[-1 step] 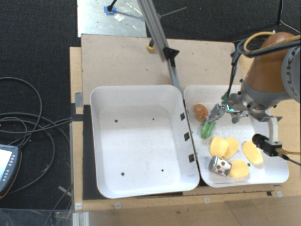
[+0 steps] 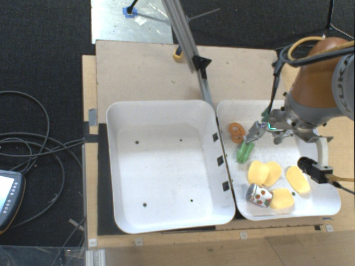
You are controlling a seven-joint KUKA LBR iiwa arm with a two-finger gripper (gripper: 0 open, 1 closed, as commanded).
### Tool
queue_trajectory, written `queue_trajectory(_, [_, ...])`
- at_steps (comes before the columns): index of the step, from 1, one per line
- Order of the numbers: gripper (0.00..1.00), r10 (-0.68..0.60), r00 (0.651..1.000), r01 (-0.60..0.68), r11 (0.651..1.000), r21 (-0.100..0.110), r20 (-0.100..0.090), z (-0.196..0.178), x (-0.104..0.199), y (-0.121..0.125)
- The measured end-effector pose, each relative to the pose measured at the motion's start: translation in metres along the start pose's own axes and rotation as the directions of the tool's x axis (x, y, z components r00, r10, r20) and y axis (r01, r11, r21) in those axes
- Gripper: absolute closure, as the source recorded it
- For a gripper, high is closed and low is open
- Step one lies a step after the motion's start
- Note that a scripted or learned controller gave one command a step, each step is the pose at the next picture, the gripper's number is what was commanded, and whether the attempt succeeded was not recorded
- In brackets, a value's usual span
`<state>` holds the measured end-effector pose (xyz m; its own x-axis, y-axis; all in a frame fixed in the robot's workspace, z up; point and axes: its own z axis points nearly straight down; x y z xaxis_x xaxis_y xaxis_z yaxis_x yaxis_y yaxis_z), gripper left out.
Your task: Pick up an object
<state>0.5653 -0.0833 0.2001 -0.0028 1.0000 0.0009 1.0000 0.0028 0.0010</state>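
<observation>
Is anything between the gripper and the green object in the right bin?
Nothing visible. The gripper hangs just above the upper end of the green object, with no item between them. The orange ring lies to its left, and the yellow pieces sit below.

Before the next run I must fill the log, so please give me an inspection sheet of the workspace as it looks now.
Surface: bench bearing left bin and right bin, side by side.
Job's things: in the right bin, an orange ring, a green piece, yellow pieces, a further yellow piece, another, and a small patterned cup lying on its side.
Clutter: nothing seen.
Grippers: hand low over the right bin, just above the green piece; no thing seen between its fingers.
Cables: loose black cables on the floor at left; yellow hose on the arm.
Surroundings: dark carpet, a tablet at left edge, a grey pole.
</observation>
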Motion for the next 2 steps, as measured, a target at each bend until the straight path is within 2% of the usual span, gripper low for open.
queue_trajectory(2, [0.00,0.002,1.000,-0.002,1.000,0.004,0.000,0.085,-0.007,-0.001])
